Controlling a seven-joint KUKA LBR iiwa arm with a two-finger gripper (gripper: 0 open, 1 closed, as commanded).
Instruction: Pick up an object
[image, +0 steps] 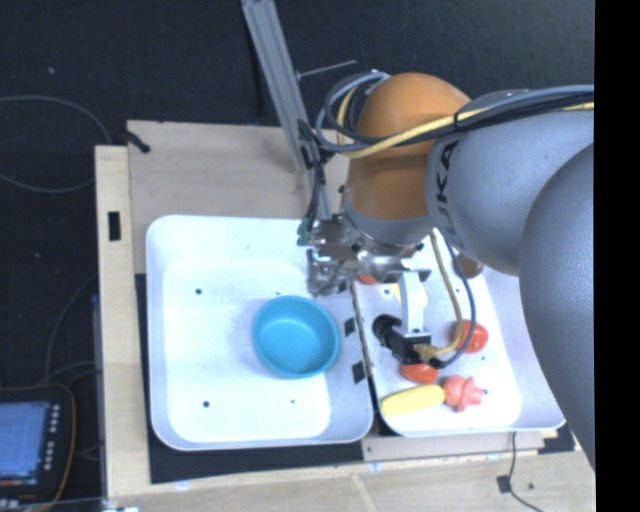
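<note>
So here's what you've got on your one camera. The arm comes in from the right and hangs over the top half of the two white bins, with the orange band sitting right above the wrist. Your claw is down low at the seam where the two bins meet, just over the inner edge of the left-hand bin. From this angle the wrist blocks too much, so you honestly can't tell how far open the claw is or whether it has hold of anything.

Stuff you could grab: a blue bowl sits upright in the left-hand bin, towards its right side, just below and slightly left of the claw, close to it but not touching as far as you can see.

The right-hand bin has the rest, all bunched in its lower part. There's a yellow banana-shaped thing lying near the front edge, a pink toy right beside it on the right, a small orange-red piece just above the yellow one, and a red-orange ball higher up, partly behind a cable.

Both bins sit on the tan desk, and a little lit screen shows at the bottom left corner.
</note>
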